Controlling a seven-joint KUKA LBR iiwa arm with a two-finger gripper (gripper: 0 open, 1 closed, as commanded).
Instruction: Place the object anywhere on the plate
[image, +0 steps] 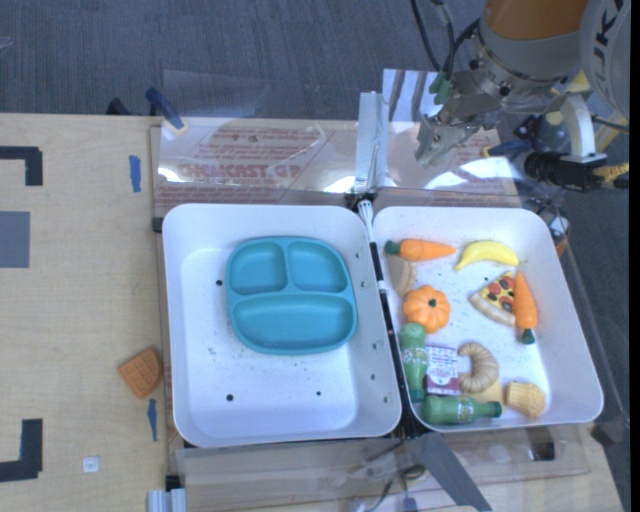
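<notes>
Two shallow white plastic bins sit side by side on the light wooden bench (70, 300). The left bin (200, 400) contains a blue three-compartment plastic plate (290, 295). The right bin (570, 330) contains the toy food items.

The grey metal fingers (440, 135) hang above the bench beyond the far rim of the right bin, below the orange-banded wrist. Nothing is visible between them; whether they are apart or together cannot be determined from this view.

Positions relative to the fingers:
- Orange plastic carrot (422, 250): nearer the camera, almost directly below in the picture.
- Yellow plastic banana (487, 254): nearer the camera and to the picture's right.
- Orange plastic pumpkin (427, 308): further toward the camera, past the carrot.
- Pizza slice toy (493, 298) with a second orange carrot (524, 305) lying against it: toward the camera and right.
- Green plastic bottle (458, 408): at the near rim, farthest from the fingers.
- Blue plate: toward the camera and to the picture's left, well apart from the fingers.
</notes>
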